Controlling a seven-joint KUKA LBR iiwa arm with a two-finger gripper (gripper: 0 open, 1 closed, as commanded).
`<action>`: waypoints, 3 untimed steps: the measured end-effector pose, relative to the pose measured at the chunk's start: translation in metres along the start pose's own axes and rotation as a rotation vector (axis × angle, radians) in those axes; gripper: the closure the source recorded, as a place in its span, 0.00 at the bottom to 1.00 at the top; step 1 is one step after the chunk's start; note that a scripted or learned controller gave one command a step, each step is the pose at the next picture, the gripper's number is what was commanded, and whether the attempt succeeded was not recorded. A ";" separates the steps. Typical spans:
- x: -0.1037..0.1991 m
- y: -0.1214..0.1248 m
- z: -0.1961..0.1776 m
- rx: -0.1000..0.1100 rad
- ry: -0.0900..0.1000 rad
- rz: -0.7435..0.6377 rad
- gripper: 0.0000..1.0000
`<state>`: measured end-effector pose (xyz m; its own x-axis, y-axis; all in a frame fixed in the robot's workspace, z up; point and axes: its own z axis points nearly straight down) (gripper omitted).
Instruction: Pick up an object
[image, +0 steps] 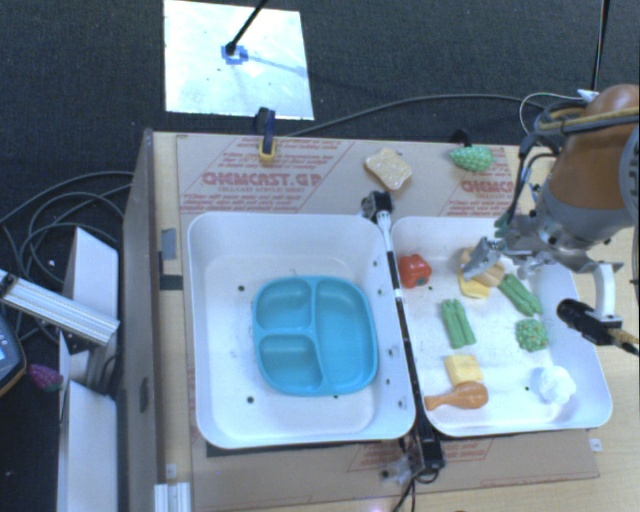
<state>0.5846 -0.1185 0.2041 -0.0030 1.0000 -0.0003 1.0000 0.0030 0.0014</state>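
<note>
Two white bins side by side, left bin (215, 300) holding a blue divided tray (315, 335), right bin (590, 385) scattered with toy food, gripper (487, 256) low over a yellow piece (477, 285), grasp impossible to tell.

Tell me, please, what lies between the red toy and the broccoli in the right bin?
In the camera view, between the red toy and the broccoli lie the green asparagus bundle and, further right, a green bean pod. Around them is bare white bin floor.
</note>
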 end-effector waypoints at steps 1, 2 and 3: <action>0.018 -0.008 0.120 -0.001 0.000 0.001 0.00; 0.018 -0.007 0.109 -0.002 0.000 0.001 1.00; 0.077 0.009 0.019 -0.002 0.001 -0.001 1.00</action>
